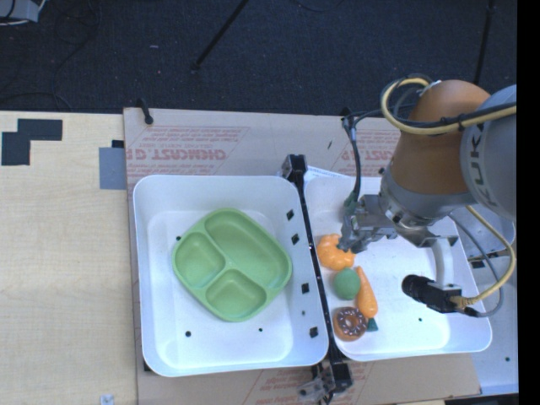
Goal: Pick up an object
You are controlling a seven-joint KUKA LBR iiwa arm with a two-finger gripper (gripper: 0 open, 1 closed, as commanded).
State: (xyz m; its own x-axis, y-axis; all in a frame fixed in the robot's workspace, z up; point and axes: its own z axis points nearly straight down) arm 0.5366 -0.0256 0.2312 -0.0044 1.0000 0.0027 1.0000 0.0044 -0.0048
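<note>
The gripper (353, 236) is low in the right bin (422, 337), at its left side, just above an orange toy (335, 255). Its tips seem to touch this toy or to be very near it, but I cannot tell how far the gripper is open, and I cannot tell if it has hold of anything.

In the right bin I count four small things, all close together near the left wall: the orange toy, one green ball (347, 283) just below it, one carrot (366, 294) beside the ball, and one doughnut (348, 322) with brown icing at the front. The left bin (169, 336) has one thing, a green plate (232, 264) with three compartments.

Both bins stand on a sheet of cardboard (194, 142) on the bench (59, 268). The cardboard has red printed writing, upside down from here; I cannot read it with certainty.
</note>
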